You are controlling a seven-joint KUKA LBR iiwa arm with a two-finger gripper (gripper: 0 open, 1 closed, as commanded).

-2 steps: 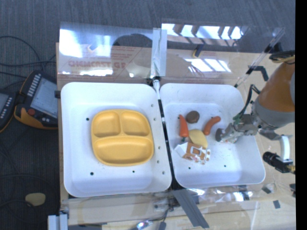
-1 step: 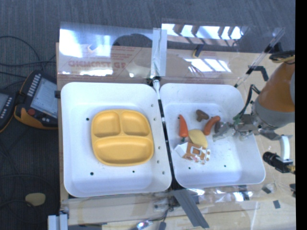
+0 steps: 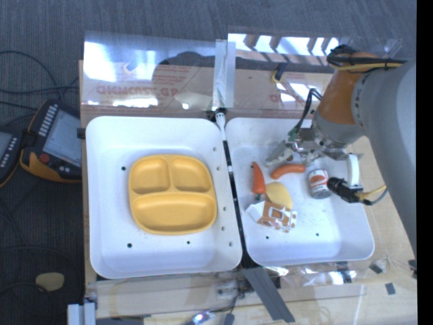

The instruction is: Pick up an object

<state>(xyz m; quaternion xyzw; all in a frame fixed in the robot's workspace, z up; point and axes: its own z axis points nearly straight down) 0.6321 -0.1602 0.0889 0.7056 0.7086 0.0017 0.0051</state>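
Here the grey arm (image 3: 379,100) with its orange band reaches in from the right of the frame and bends down over the upper part of the right bin (image 3: 352,242). Its pincer (image 3: 292,156) hangs low above the bin floor, the metal fingers spread fairly wide, and nothing sits between them. Just below the fingertips lies an orange sausage-shaped piece (image 3: 287,170), stretched roughly left to right; whether the fingertips touch it I cannot tell.

To the left of that piece, near the bin's left wall, lies a small carrot (image 3: 258,179), pointing up and down in the frame. Below and between the two rests a pale yellow rounded object (image 3: 279,194), and touching its lower edge is a white and orange packet (image 3: 274,215). A small can (image 3: 317,182) with a red and white label lies to the right of the sausage-shaped piece, close beside a black fitting on the arm's cable.

The left bin (image 3: 108,249) holds a yellow divided tray (image 3: 172,193), lying flat near the middle with two small compartments above one wide one. Both bins sit side by side on the bench (image 3: 135,90), with clear sheeting along the top edge. At the far left of the frame, on the grey floor (image 3: 40,19), a handheld control pendant (image 3: 51,141) rests with its cables.
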